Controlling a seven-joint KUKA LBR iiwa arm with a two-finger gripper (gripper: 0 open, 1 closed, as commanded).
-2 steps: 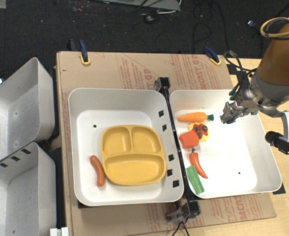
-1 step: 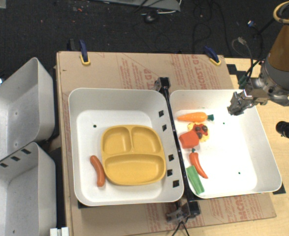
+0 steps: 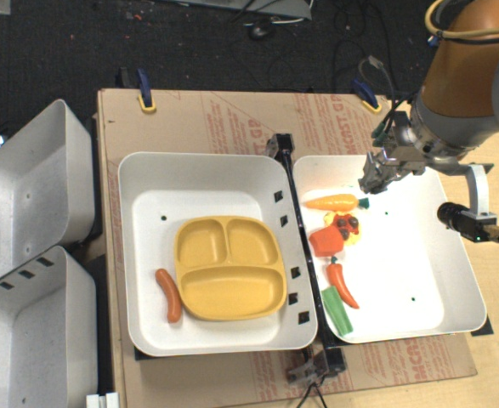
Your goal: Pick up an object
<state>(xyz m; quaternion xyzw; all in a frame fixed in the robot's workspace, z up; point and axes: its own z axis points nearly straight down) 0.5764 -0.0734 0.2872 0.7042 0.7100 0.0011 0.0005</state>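
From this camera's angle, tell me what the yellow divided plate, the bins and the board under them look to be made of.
Yellow divided plate: probably moulded plastic, matte, with rounded compartment ridges.
Bins: likely thin formed plastic, smooth white with a soft sheen and rounded corners.
Board: looks like cardboard, dull tan with red printed lettering.

Two white bins are being shown on a tan board printed with red lettering. A yellow tray and a brownish-orange sausage are being seen in one — an orange carrot, red pepper and green piece in the other.
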